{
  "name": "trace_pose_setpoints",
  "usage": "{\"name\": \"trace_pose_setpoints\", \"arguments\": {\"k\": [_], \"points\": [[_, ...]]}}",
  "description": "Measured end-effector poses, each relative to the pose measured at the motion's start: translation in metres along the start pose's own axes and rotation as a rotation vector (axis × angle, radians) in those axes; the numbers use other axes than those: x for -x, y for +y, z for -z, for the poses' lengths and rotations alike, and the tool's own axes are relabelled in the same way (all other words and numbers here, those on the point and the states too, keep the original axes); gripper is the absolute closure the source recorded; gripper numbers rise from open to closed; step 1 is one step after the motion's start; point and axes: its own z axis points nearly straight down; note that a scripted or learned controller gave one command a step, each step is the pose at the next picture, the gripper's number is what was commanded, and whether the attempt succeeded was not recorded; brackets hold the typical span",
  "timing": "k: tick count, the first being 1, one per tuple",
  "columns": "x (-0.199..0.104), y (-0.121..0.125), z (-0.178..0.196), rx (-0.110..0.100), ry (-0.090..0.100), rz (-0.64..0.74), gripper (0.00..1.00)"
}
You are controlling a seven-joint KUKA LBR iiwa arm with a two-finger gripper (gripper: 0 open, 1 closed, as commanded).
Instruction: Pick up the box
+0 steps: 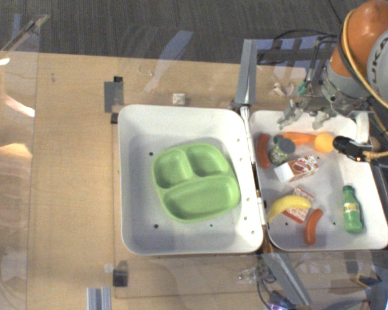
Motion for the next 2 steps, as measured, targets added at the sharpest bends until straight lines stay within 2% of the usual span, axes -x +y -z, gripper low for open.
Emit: {"name": "trace_pose_setpoints", "arguments": {"k": [1, 2], "points": [[-0.012, -0.049, -0.085, 0.007, -0.001, 0.147, 0.0], [-0.016, -0.012, -0.095, -0.017, -0.009, -0.117, 0.0]]}}
